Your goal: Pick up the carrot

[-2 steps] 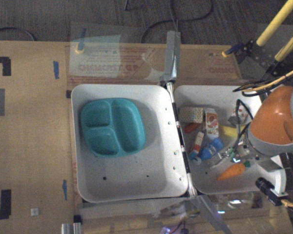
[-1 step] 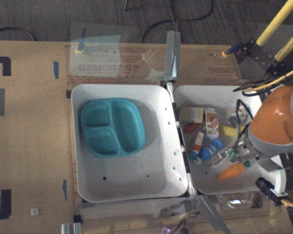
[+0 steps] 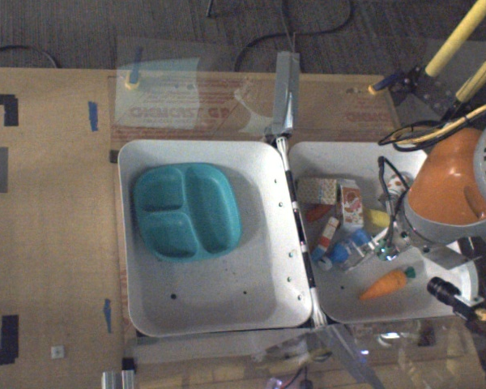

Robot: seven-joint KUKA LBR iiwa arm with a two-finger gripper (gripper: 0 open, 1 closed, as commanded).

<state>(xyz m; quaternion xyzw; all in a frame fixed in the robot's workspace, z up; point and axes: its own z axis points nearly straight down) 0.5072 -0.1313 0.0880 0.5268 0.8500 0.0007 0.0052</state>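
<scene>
Low in the right bin point(image 3: 449, 310), the toy carrot point(image 3: 384, 286) looks light, rigid, slick; grasp mid-body. Whether the gripper point(image 3: 386, 248) is open, I cannot tell.

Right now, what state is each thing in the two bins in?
carrot: lying flat on the right bin floor, tilted, not held.
teal plate: right way up in the left bin, its compartments bare.
small carton: lying down among the small items.
claw: low over the clutter above the carrot; grip hidden.
</scene>
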